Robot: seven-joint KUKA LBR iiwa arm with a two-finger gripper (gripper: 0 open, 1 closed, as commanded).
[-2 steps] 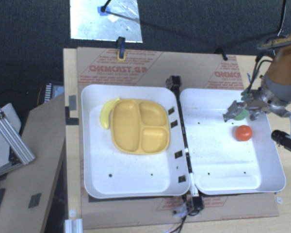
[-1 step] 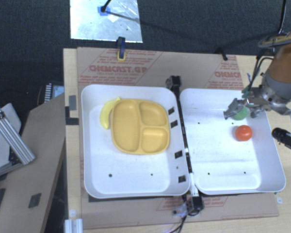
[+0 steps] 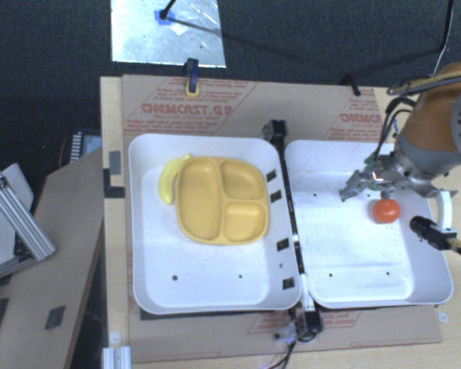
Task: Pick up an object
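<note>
A red-orange tomato (image 3: pixel 385 210) lies in the right bin (image 3: pixel 353 279), toward its far right side. My gripper (image 3: pixel 365 194) hangs just above and to the left of it, on the grey arm with the orange band (image 3: pixel 438 121). Its fingers look spread open with bare bin floor between them. One grey fingertip (image 3: pixel 346 193) points left and the other sits right above the tomato. In the left bin (image 3: pixel 207 287) a yellow divided plate (image 3: pixel 219 200) rests, with a banana (image 3: pixel 167 180) tucked along its left edge.
A black divider strip (image 3: pixel 286 206) runs between the two bins. A black fitting with a white bracket (image 3: pixel 434 233) sits over the right bin's right rim. Brown board surrounds the bins, and a metal sheet (image 3: pixel 167 21) lies beyond.
</note>
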